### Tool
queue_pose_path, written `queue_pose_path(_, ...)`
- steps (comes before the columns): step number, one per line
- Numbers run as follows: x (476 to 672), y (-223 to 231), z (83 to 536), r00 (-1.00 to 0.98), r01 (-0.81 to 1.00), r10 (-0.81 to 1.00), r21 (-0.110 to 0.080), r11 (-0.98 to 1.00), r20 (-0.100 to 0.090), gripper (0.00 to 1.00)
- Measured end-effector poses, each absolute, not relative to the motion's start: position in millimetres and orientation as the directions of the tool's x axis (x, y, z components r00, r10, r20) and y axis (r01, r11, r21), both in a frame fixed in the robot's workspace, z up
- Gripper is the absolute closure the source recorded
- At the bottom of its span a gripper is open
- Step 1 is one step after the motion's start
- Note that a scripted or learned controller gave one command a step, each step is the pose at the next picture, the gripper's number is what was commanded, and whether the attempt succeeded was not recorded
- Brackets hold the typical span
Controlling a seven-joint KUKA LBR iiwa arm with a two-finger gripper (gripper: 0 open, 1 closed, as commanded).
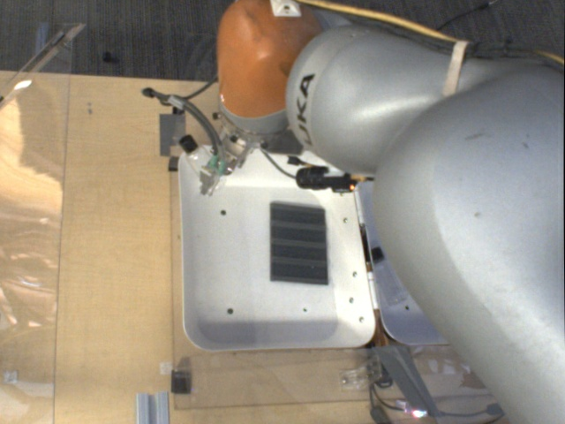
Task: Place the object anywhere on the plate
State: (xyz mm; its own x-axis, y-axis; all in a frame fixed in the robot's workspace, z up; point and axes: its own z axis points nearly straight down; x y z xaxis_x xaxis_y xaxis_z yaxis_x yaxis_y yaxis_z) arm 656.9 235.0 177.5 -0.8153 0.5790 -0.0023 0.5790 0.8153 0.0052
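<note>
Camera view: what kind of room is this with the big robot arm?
Probably a robotics lab or test workshop. A big grey KUKA arm with an orange band reaches over a shallow white bin on a wooden bench, with cables trailing and dark carpet beyond.

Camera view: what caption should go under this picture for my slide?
KUKA arm reaching its gripper over the left white bin's top-left corner, near a dark ribbed plate.
</note>
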Motion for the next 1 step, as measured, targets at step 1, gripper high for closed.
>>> queue_pose_path(1, 656.2, 234.2, 98.5, -0.749, 0.663, 0.663, 0.009, 0.749, -0.005, 1.00)
